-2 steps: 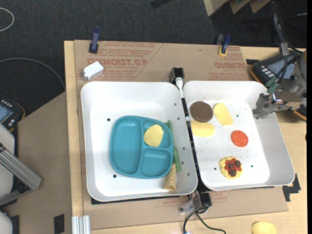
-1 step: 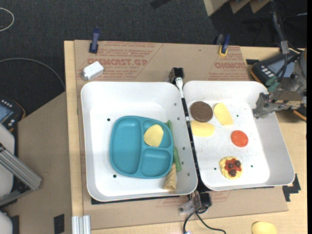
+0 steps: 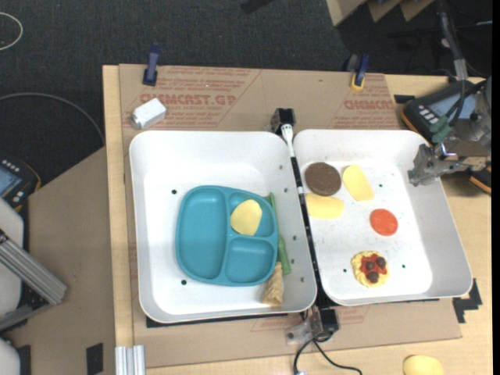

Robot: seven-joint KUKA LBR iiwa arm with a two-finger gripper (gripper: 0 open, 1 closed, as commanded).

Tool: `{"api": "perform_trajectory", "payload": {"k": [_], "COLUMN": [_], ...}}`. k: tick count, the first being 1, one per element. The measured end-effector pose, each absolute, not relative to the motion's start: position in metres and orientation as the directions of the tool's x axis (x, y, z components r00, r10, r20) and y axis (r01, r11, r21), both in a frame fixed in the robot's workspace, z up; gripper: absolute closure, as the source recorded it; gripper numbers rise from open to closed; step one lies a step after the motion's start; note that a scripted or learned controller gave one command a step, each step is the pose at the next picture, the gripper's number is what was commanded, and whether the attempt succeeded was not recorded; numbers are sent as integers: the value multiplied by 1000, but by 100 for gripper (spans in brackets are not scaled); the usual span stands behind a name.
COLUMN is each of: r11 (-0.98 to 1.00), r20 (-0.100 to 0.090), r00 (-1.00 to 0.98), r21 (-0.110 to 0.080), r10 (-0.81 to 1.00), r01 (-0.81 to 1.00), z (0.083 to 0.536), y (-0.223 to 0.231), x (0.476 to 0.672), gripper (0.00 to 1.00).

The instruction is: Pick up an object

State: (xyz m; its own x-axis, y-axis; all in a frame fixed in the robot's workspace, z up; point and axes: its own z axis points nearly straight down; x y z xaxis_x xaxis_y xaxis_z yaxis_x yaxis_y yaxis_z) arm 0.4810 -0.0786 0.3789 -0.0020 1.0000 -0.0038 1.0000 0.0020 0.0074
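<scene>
My pincer (image 3: 418,170) hangs at the right edge of the frame, over the rim of the right bin (image 3: 457,244), and I cannot tell if it is released or clenched. The nearest thing to take is the orange disc (image 3: 383,222), lying flat in the middle right of this bin; I judge it light, stiff and thin, so I should grip it across its edges from above. Around it is bare floor, with the yellow pieces (image 3: 357,183) and brown disc (image 3: 322,178) well apart, only the bin wall is close on the right
</scene>
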Motion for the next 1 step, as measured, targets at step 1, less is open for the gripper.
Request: {"api": "perform_trajectory", "payload": {"k": [1], "r11": [3], "r20": [-5], "r00": [-3], "r21": [10], "r10": [1000], "r01": [1000], "z": [389], "y": [-79], "x": [482], "gripper": [100]}}
